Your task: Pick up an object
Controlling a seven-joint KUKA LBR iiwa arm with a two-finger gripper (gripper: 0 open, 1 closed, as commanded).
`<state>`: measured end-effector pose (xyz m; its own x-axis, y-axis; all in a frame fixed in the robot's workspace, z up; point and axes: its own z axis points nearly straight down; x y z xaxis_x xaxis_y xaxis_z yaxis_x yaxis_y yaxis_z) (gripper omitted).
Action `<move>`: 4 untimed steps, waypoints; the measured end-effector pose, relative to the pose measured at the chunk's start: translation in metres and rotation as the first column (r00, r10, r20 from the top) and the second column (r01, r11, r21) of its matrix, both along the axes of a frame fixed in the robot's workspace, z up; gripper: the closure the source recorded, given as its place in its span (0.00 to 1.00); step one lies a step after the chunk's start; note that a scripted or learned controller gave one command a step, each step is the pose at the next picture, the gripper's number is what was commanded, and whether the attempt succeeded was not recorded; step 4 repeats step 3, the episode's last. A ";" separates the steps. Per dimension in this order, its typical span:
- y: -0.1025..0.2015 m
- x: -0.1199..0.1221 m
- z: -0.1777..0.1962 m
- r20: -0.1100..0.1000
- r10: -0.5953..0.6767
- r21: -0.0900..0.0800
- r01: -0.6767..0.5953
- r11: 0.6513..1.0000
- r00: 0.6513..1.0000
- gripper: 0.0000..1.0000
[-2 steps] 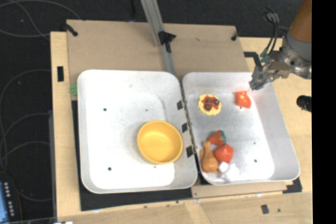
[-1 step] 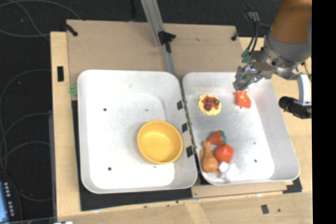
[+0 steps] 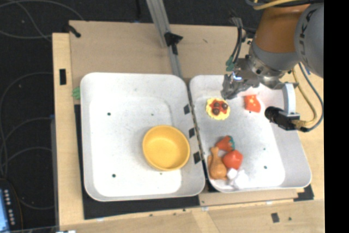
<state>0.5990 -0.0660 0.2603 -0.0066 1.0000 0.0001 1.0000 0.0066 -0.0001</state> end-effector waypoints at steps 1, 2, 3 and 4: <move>0.056 0.001 0.004 0.001 0.001 0.002 -0.001 1.000 1.000 1.00; 0.097 -0.006 -0.005 0.000 -0.001 0.000 0.001 1.000 1.000 1.00; 0.141 -0.019 -0.017 0.000 -0.004 0.000 0.004 1.000 1.000 1.00; 0.141 -0.019 -0.017 0.000 -0.004 0.000 0.004 1.000 1.000 1.00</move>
